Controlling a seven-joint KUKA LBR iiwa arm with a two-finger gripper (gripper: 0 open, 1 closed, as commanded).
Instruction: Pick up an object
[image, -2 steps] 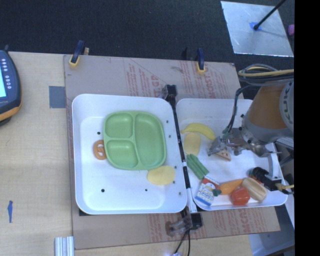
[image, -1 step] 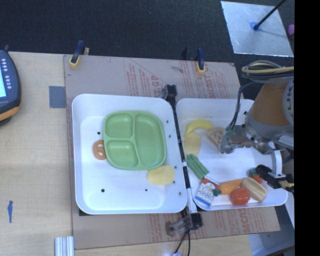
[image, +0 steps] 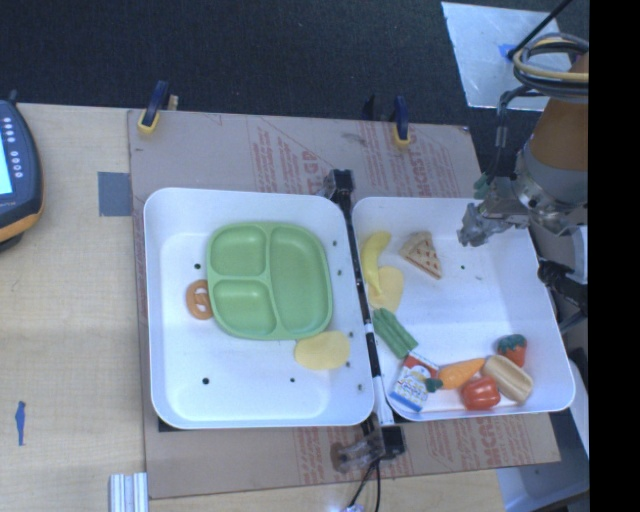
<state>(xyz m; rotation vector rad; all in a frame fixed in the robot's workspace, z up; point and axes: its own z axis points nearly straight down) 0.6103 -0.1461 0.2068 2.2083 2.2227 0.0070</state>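
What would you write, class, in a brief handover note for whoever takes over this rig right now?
Claw: above the right white bin, near its far edge, nothing seen held.
Closest item: tan pizza-slice toy, to its left.
Near corner: red tomato toy, hot-dog toy, orange carrot toy.
Left white bin: green divided plate.
Done: nothing picked.
Left: grasp and lift one item.

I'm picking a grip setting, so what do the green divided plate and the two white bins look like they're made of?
The green divided plate looks like moulded plastic with a matte to satin finish: uniform colour, rounded corners, soft raised dividers, no sharp glare. The left bin and right bin also look like smooth plastic, with even white walls and rounded rims, though coated metal cannot be ruled out from this view.
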